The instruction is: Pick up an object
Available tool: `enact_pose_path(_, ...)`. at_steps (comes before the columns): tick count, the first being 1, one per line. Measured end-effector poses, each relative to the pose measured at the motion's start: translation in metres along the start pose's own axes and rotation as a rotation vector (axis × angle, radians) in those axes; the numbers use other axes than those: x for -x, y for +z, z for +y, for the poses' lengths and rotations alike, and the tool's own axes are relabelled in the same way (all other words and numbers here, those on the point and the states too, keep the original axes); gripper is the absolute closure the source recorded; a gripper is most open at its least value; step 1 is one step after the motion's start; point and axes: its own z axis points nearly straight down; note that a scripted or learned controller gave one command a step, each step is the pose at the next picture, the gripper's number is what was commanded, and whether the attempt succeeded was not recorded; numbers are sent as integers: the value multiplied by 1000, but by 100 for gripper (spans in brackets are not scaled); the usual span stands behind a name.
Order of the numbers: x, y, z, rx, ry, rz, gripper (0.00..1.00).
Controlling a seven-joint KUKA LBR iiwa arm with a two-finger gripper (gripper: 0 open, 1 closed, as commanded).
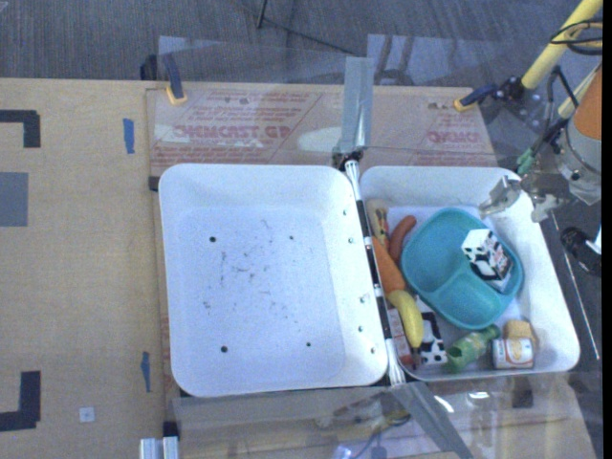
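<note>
Over the right bin's (559,285) far corner, my end effector (524,197) hovers, prongs seemingly apart, holding nothing. Objects crowd around the teal bowl (454,275); descending here, I risk striking the rim.

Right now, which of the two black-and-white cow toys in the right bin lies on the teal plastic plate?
The black-and-white cow toy near the plate's upper right edge lies on the teal plastic plate; the other cow toy lies on the bin floor beside the yellow banana.

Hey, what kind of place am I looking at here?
Probably a robotics lab grasping bench: two white bins side by side, toy items such as a banana, and a gripper at the right bin's edge.
</note>
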Motion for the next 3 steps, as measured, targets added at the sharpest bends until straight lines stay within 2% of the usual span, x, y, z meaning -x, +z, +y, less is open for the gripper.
enact_pose_path(1, 11, 109, 9, 0, -17, 2, 0)
enact_pose_path(2, 12, 98, 10, 2, -17, 0, 100)
enact_pose_path(3, -22, 12, 10, 5, -39, -12, 100)
